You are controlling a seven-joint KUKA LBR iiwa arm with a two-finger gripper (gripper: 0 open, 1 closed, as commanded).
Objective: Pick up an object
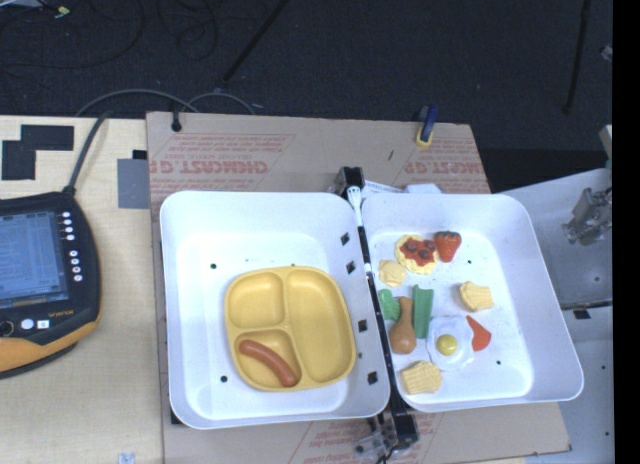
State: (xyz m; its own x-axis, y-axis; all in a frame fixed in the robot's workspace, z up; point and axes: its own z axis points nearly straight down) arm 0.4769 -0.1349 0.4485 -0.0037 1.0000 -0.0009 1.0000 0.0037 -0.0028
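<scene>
Two white bins sit side by side. The left bin (200,227) holds a yellow divided plate (300,302) with a toy sausage (267,362) in its front compartment. The right bin (520,362) holds several toy foods. At its back lie a small pizza (417,253) and a red strawberry (447,244). A green stick (423,310), a brown drumstick (403,330) and a fried egg (449,345) lie in the middle. An orange wedge (479,333), a yellow chunk (476,297) and a ridged yellow chip (421,378) lie apart from them.
Both bins rest on a cardboard sheet (300,157). A teach pendant (40,272) lies on the bench at the far left. A blue and yellow clip (427,124) sits at the cardboard's back edge. A grey metal fixture (588,214) stands at the right.
</scene>
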